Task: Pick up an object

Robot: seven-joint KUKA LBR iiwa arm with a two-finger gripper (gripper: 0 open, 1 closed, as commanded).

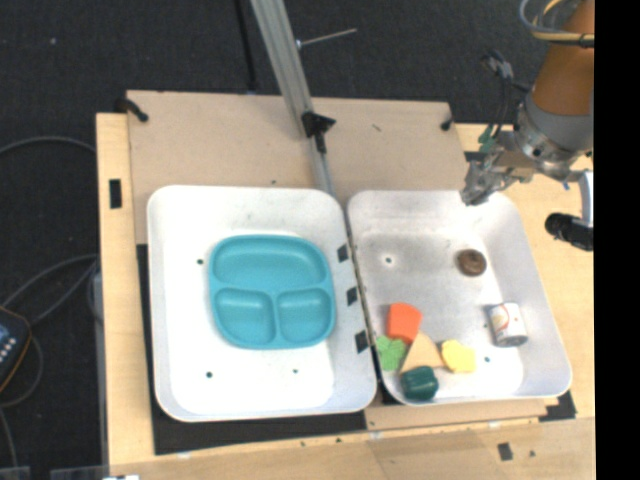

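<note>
1. The gripper [478,190] hangs over the far right corner of the right bin [420,218]. I cannot tell how it is set, and nothing shows in it.
2. The brown disc [471,262] lies nearest, alone, in the middle of that bin.
3. Go for the disc. Come straight down, centre on it, then squeeze.
4. The can [506,323] may roll, and the blocks [420,353] are crowded.

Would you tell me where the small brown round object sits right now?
The brown round object lies in the right bin, toward its far right part, above the small can and below the gripper.
</note>
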